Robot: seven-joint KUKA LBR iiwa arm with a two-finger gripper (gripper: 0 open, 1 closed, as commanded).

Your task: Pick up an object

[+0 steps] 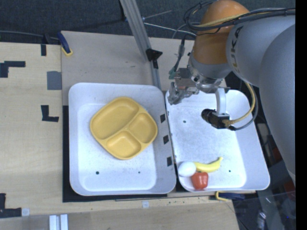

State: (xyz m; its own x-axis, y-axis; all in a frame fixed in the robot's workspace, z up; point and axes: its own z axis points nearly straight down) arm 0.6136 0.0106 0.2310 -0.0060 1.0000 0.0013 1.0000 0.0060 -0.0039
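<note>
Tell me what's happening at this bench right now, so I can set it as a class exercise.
A grey robot arm with an orange band reaches in over the right-hand shallow white bin. Its tool hangs above that bin's far left corner. A small yellow banana, a white egg-shaped object and a red pepper-like toy lie together at the bin's near edge, away from the tool. A yellow three-compartment plastic plate lies in the left-hand white bin.

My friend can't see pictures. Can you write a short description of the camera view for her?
A grey and orange robot arm reaches in from the right, its gripper at the top left corner of the right white bin. That bin holds a white egg, a banana and a red pepper near its bottom edge. The left white bin holds a yellow divided plate.
</note>
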